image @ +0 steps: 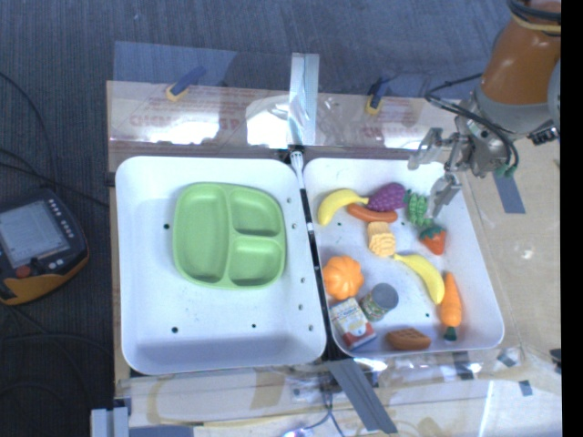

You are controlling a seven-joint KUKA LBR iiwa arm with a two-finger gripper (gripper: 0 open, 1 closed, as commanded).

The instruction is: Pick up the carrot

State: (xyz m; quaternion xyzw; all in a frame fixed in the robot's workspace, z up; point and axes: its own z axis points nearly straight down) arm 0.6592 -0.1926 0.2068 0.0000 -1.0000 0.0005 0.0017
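The carrot (pixel 450 300) is orange with a small green tip at its near end. It lies lengthwise by the right wall of the right bin (pixel 483 271), close to the front corner. My gripper (pixel 434 171) hovers over the far right corner of that bin, well behind the carrot. It is open, with nothing between its fingers (pixel 444 190). Its lower fingertip points toward a green leafy toy (pixel 416 207).
Crowding the right bin are two bananas (pixel 333 204) (pixel 424 275), purple grapes (pixel 388 196), a red strawberry-like toy (pixel 434 238), corn (pixel 382 239), an orange (pixel 342 277), a can (pixel 379 300), a small box (pixel 352 323) and a brown piece (pixel 408 340). The left bin (pixel 146 317) holds a green divided plate (pixel 230 234).
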